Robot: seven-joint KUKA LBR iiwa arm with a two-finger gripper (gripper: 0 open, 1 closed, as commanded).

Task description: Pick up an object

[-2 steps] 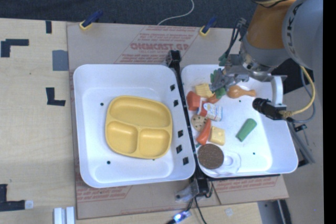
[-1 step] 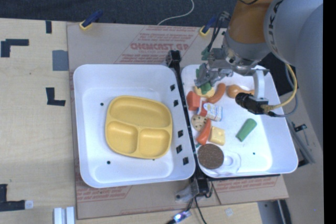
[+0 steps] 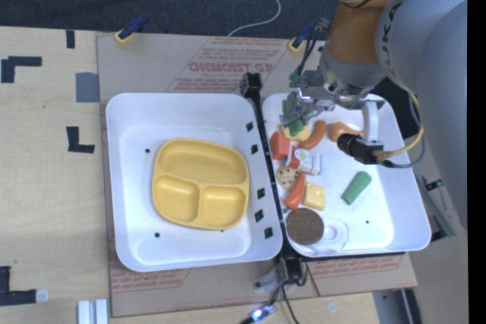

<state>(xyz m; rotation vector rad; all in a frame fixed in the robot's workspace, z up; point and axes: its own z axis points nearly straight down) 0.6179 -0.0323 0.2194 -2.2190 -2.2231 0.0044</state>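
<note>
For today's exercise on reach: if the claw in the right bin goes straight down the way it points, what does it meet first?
Probably the green toy right under the claw, beside the sausage. Height above it is unclear from this slanted view.

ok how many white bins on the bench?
2. Left bin holds the yellow divided tray; right bin holds the toy food pile, with the gripper over its far end.

The divided tray (image 3: 200, 184) lies in the middle of the left bin (image 3: 125, 114). In the right bin (image 3: 410, 235), small food pieces (image 3: 298, 163) crowd its left edge, a round patty (image 3: 305, 225) sits near its front-left corner, and a short block (image 3: 355, 187) lies mid-bin.
</note>
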